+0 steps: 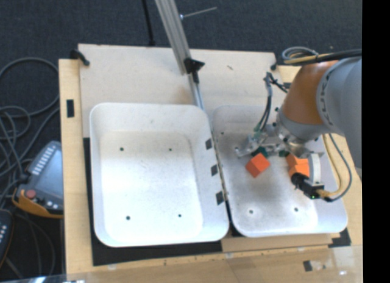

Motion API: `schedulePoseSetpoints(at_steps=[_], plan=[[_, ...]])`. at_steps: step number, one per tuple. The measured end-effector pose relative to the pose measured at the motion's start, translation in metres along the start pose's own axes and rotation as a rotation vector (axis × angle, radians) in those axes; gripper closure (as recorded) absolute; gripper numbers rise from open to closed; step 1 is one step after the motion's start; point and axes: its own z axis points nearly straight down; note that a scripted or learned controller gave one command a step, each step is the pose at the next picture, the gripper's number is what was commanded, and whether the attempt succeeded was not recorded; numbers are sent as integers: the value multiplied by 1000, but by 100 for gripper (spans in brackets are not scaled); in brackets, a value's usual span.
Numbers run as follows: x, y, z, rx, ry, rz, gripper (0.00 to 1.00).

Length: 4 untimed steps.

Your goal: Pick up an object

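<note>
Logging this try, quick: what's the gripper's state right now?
Gripper: cannot be told; it is low in the right bin, right above the orange block.

The left bin [152, 175] lies bare, open to reach from wall to wall. In the right bin [274, 214], the arm [317, 102] hangs over the far edge, with an orange block [258, 164] near the middle and another orange piece [298, 164] toward the right edge. Its near corners lie open. A slanted metal rail [173, 25] crosses above the bench's far side.
</note>
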Motion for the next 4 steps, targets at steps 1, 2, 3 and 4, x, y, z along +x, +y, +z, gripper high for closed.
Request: schedulePoseSetpoints(at_steps=[1, 2, 3, 4], plan=[[1, 2, 0, -5, -3, 2, 0], [9, -14, 14, 26, 7, 2, 0], [9, -15, 4, 26, 8, 7, 100], [101, 12, -84, 21, 12, -7, 100]])
